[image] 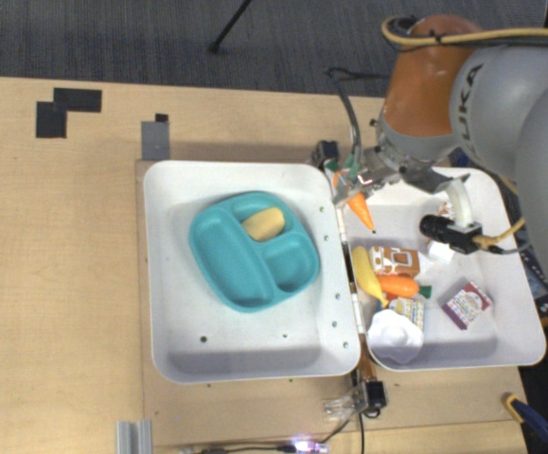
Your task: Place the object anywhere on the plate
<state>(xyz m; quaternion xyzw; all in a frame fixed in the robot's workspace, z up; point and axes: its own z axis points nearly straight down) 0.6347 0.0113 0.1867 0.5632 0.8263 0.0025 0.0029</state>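
A teal divided plate (240,268) lies in the left bin (174,343). A tan, potato-like lump (263,223) rests in the plate's upper compartment. My gripper (352,180) hangs over the wall between the two bins, at the top left corner of the right bin (529,324). It is shut on a small orange carrot (362,210) by the green top. The carrot points down and to the right, just right of the plate's bin.
The right bin holds a banana (366,274), a brown and white box (394,258), a second orange piece (401,288), a white cup (397,334) and a purple packet (466,305). The arm covers the bin's upper right.
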